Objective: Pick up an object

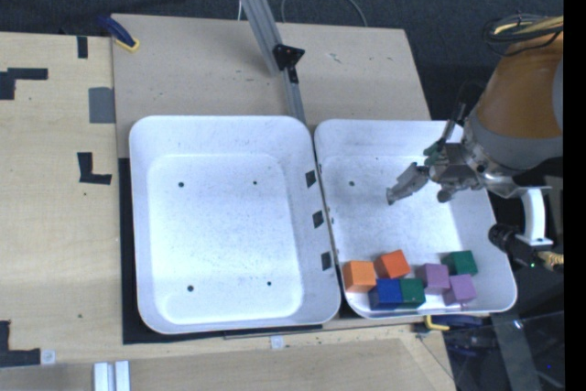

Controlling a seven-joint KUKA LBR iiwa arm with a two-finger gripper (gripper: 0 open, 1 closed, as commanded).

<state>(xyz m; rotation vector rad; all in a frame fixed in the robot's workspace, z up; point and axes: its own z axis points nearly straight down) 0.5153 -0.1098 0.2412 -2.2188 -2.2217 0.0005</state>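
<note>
Nothing has been picked up yet, as far as this view shows: the small blocks all lie in a cluster at the lower edge of the right bin [366,135], toward the lower right of the frame. Among them are an orange block [360,274], a darker orange block [395,264], a blue block [389,291], a green block [413,291], two purple blocks [437,275] and a dark green block [461,263], packed touching or just beside one another. The left bin [146,142] fills the middle of the frame.

The arm [522,105] reaches in from the right edge, its orange band showing above the wrist. The gripper [403,188] hangs over the bare middle of the right bin, well apart from the cluster and pointing toward the lower left. Its jaws look to carry nothing; whether they are apart or together I cannot tell from this slant. What remains, I judge, is the whole job: moving toward the blocks, descending, closing and lifting.
</note>
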